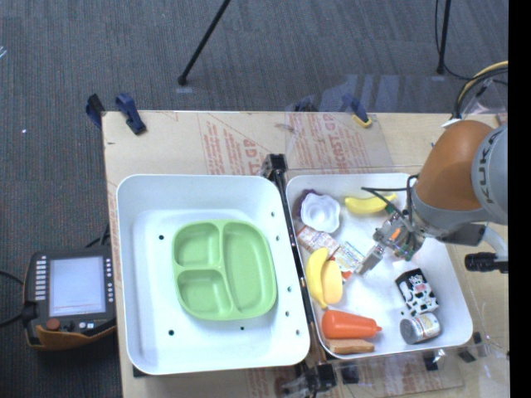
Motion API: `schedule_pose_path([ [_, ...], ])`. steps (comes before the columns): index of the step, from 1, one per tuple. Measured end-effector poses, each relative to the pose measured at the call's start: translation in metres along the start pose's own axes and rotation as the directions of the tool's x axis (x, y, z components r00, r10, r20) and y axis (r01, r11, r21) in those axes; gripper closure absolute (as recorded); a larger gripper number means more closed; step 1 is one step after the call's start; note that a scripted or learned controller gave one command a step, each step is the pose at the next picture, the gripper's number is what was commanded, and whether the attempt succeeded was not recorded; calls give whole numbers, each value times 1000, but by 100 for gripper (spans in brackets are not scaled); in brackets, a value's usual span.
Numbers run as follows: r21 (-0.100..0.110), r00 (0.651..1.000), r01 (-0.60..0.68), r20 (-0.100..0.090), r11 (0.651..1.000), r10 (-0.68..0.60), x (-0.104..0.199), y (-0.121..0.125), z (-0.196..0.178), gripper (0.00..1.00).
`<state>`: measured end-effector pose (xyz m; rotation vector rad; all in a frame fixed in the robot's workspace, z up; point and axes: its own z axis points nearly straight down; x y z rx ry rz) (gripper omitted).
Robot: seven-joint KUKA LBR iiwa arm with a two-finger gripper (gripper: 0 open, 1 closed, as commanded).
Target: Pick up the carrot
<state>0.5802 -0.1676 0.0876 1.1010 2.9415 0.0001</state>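
The orange carrot (349, 325) lies on its side near the front edge of the right bin (460, 301), its thick end to the left. My gripper (371, 259) hangs over the middle of that bin, above and slightly right of the carrot and apart from it. It points down-left at a small wrapped packet (350, 256) beside a yellow banana (322, 277). Nothing can be seen held in it.
The right bin also holds a second banana (368, 204), a white and purple piece (320, 211), a black-and-white can (416, 293), a silver can (420, 328) and a brown item (353, 348) just below the carrot. A green divided plate (224, 269) sits in the left bin (137, 222).
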Motion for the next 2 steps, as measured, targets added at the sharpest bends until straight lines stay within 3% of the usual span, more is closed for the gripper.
schedule_pose_path([
  [1, 1, 1000, 7, 1, 1000, -7, 0, 2, -10, 100],
  [2, -7, 988, -153, 5, 988, 153, 27, 58, -112, 100],
])
